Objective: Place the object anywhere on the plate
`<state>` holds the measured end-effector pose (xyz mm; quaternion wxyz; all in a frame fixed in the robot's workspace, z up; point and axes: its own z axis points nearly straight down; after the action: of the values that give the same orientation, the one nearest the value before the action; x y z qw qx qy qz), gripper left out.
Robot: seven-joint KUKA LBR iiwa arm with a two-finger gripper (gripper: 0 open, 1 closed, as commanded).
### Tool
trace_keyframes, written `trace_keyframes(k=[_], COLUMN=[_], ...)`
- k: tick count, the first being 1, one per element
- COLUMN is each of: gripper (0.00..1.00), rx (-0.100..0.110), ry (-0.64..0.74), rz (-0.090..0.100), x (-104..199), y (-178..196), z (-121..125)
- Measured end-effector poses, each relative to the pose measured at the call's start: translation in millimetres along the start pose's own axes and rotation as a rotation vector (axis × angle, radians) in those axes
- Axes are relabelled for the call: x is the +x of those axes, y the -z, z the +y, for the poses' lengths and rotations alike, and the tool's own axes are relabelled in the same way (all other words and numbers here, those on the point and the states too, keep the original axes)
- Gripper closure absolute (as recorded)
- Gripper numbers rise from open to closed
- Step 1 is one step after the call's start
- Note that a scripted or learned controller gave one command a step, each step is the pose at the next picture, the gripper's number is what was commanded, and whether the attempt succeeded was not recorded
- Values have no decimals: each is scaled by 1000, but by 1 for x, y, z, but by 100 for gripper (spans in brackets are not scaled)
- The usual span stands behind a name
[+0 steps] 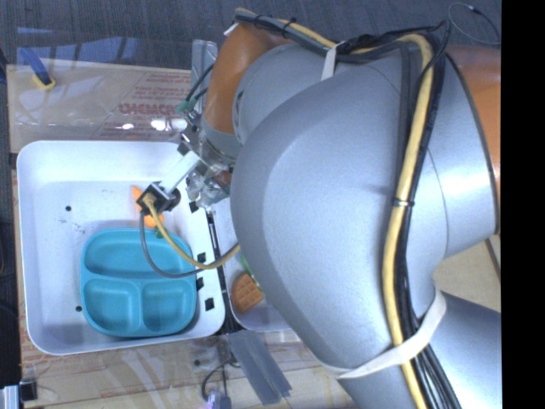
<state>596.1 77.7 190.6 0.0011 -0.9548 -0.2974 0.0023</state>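
A white left bin [51, 186] holds a blue plate [111, 262] with three compartments, set toward the bin's 6 o'clock side. All three compartments of the plate lie bare.

At the plate's 12 o'clock, just past its upper rim, a small orange object [140, 195] shows on the bin floor. Part of it is hidden, so its shape is hard to make out. Its lower end is close to the plate's rim; whether it overlaps the rim cannot be told.

The grey arm [341, 211] reaches in from 3 o'clock and covers most of the right bin [260, 318]. Its end effector [204, 186] hangs over the left bin's 3 o'clock edge, at about 1 o'clock from the plate and just to the 3 o'clock side of the orange object. Whether the end effector is open or closed cannot be told, nor whether it grips anything.

A round brown thing [247, 292] sits in the visible sliver of the right bin, at 3 o'clock from the plate.

Beyond the bins at 12 o'clock, a clear plastic sheet [102, 100] with red print lies on the tabletop [102, 373].
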Motion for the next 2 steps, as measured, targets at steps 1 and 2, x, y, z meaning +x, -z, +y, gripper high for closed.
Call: trace_keyframes(k=[1,2], gripper=[0,0], rx=[1,-3], ry=[1,-399], rz=[-1,5], x=[0,13], y=[0,141], z=[-1,13])
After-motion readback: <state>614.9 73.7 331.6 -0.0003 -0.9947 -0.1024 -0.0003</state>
